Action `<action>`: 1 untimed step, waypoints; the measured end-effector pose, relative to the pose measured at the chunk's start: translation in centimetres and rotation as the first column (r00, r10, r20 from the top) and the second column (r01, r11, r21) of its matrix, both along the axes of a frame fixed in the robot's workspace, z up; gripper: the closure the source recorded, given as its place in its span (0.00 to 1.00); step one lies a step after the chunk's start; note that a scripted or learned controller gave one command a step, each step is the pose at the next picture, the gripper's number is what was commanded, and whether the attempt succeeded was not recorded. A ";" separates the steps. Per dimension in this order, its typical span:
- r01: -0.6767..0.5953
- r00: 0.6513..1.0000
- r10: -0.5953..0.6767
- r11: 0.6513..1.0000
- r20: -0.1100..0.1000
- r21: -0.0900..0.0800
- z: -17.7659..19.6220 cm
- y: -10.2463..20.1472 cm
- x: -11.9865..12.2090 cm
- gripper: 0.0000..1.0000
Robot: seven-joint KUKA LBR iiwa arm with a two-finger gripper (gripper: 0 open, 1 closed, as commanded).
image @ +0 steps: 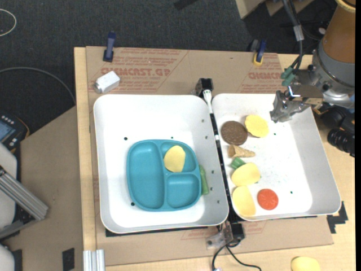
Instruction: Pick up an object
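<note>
A desk (56, 151) carried two white bins. The hand (280, 113) hung over the right bin (304, 168), whether spread or pressed together I cannot tell, nothing visibly held. Just beside it lay a yellow disc (256, 126); no pick looked done.

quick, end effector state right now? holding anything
End effector: over the right bin, nothing seen held; open or shut cannot be told.
</note>
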State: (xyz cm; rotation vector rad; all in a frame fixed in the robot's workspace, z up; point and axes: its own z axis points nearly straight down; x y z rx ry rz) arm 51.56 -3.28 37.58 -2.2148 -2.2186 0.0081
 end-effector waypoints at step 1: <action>-0.003 1.000 0.003 1.000 0.003 0.001 -1.5 4.1 -2.1 1.00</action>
